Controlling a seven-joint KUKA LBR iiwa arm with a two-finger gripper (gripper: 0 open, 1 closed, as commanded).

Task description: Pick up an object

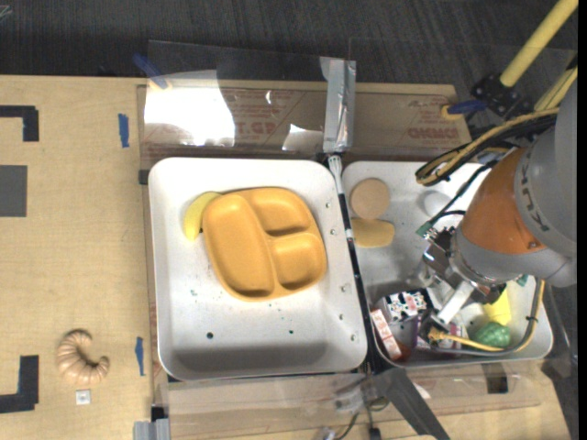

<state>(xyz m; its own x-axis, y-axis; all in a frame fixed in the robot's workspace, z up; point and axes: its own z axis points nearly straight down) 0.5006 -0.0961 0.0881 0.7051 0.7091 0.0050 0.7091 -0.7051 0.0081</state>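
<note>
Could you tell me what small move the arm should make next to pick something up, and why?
Probably a short, slow descent. The gripper hangs low over the front of the right bin, right above a heap of small things: a patterned packet, a green piece, a yellow piece. Nothing shows between its fingers, so it likely has yet to grasp anything.

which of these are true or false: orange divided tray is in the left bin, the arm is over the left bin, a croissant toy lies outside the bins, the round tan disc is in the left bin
1. The orange divided tray lies in the left bin. True.
2. The arm is over the left bin. False: it hangs over the right bin.
3. A croissant toy lies outside the bins. True, on the bench to their left.
4. The round tan disc is in the left bin. False: it lies in the right bin.
</note>
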